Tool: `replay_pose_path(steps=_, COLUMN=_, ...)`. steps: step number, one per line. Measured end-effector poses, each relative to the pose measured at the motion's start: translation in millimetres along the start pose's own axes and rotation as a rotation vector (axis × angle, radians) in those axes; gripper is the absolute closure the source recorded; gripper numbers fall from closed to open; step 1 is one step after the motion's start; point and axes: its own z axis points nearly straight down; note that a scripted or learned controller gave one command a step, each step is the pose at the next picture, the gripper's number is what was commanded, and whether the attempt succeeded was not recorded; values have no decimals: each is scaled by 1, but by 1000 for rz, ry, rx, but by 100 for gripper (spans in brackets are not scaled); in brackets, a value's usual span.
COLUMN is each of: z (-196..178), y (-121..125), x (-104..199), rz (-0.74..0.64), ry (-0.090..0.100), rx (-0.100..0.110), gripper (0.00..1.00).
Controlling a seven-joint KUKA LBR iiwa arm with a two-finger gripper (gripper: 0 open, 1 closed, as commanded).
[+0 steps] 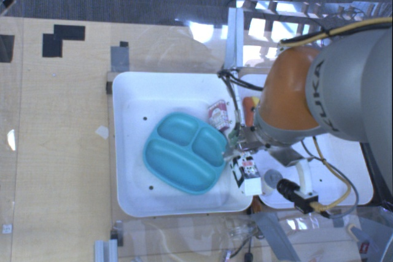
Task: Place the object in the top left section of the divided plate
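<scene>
A blue divided plate (184,152) lies tilted in the left white bin (132,107), with three sections showing nothing inside. A small red-and-white packet (218,115) rests just off the plate's upper right rim. The gripper (236,153) hangs below the orange wrist band at the plate's right edge, near the wall between the two bins. The arm's bulk covers most of the right bin.
An orange object (249,108) peeks out by the arm in the right bin (344,190). Cables run along the arm and down to the bin's front edge. A metal post (233,40) stands behind the bins. Wooden bench spreads out to the left.
</scene>
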Motion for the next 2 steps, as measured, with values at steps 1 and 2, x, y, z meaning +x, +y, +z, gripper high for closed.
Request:
replay_pose_path(steps=1, z=-110, y=6, x=28, rz=-296, ry=-1, rx=-4, gripper=100)
replay_pose_path(steps=2, z=-3, y=-9, x=-39, rz=-487, ry=-1, rx=-1, gripper=100)
